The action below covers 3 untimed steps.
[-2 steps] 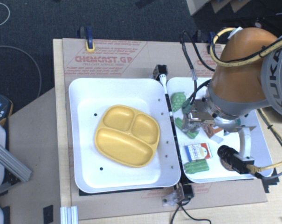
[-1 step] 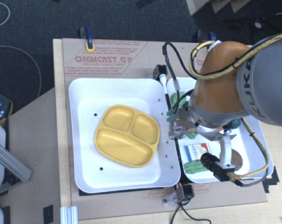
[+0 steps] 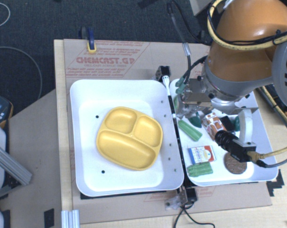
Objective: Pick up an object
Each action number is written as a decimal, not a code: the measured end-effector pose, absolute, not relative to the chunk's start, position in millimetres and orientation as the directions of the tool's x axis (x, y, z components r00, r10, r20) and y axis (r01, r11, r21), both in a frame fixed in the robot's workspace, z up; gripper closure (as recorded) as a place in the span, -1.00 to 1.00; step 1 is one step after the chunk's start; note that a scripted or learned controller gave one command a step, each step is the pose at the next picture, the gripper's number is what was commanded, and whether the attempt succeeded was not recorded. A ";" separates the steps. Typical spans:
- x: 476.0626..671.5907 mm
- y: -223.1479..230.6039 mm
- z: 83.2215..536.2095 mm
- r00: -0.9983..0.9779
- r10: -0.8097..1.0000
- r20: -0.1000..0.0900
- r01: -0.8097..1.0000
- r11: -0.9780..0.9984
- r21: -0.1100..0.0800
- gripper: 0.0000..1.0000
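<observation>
Dark carpet surrounds a cardboard-topped bench [image 3: 110,56] that carries two white bins side by side. We note the gripper [image 3: 193,106] low over the right bin [image 3: 266,172], near its upper left corner by the divide between the bins, with the orange-banded arm [image 3: 243,27] bulking above it. Whether the claw is spread or pressed together we cannot tell; the wrist body hides the tips, and we see nothing clearly pinched.

Just below the gripper lies a green cylinder [image 3: 189,129], tilted, seemingly free on the bin floor. Beside it to the right sits a small red-and-white packet [image 3: 213,122] and a black cable fitting [image 3: 233,146]. Further down: a small printed card box [image 3: 201,153], a green block [image 3: 200,169] touching its lower edge, and a brown round disc [image 3: 235,164] near the front rim.

Well apart, the left bin [image 3: 81,141] holds a yellow divided tray [image 3: 130,137], lying flat and untouched.

Our judgement: the pick is not yet achieved. The arm is down at grasp height among the clutter; closing on something and lifting it clear remain.
</observation>
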<state>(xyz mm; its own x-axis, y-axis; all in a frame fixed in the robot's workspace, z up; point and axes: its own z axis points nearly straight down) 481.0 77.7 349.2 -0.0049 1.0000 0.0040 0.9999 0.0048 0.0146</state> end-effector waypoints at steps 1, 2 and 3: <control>478.9 86.8 335.1 -0.001 1.000 0.000 1.000 0.001 -0.004 1.00; 479.7 135.0 395.4 -0.007 1.000 0.004 1.000 0.007 0.008 1.00; 477.9 144.5 309.5 0.001 1.000 -0.002 1.000 -0.001 -0.011 1.00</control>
